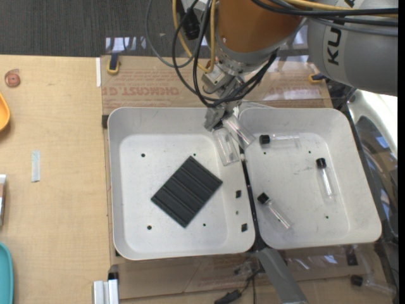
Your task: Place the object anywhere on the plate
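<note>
Tubes are what you have to sort out: three clear ones with black caps lie in the right bin [354, 170], and a fourth clear tube [229, 145] sits in the pincer [223, 124], its fingers closed on the upper end while the rest hangs slanting down over the rims where the two bins meet. You can see the arm [266, 18] reaching in from above the far edge, its cables looping down beside the wrist. The plate [187, 190], a dark ribbed slab set cornerwise, lies flat in the middle of the left bin [126, 170], well apart from the held tube and with nothing resting on it. In the right bin, one capped tube [278, 140] lies near the far wall just beside the pincer, another [324, 177] lies lengthwise toward the right side, and the third [273, 209] rests near the inner wall at the front. Two small black bits [241, 210] sit on the left bin's floor near that same shared wall. Off on the bench [50, 170] to the left you have a few stray items at the edge, too cut off to identify.
</note>
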You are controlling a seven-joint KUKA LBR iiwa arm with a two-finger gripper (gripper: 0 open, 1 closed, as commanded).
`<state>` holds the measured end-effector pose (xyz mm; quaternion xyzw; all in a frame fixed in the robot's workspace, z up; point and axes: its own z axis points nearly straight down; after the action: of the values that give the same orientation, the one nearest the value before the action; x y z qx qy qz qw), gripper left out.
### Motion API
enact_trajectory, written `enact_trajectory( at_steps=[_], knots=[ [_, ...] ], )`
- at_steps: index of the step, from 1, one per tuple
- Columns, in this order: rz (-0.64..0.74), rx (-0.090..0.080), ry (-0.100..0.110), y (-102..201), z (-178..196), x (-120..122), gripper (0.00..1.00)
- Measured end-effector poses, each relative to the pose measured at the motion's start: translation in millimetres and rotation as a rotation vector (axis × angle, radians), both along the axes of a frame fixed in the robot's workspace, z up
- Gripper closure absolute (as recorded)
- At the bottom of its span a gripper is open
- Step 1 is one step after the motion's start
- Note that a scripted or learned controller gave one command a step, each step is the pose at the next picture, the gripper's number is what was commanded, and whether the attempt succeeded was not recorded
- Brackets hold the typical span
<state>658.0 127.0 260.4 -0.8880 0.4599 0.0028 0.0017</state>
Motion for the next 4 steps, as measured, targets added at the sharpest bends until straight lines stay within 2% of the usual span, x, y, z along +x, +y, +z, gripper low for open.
enact_trajectory(
  at_steps=[1,2,3,4],
  knots=[
    [0.749,0.002,-0.004,-35,25,1,1.0],
    [0.749,0.002,-0.004,-35,25,1,0.0],
    [0.693,0.003,-0.002,57,27,1,0.0],
    [0.409,0.0,0.0,97,-57,1,0.0]
  ],
)
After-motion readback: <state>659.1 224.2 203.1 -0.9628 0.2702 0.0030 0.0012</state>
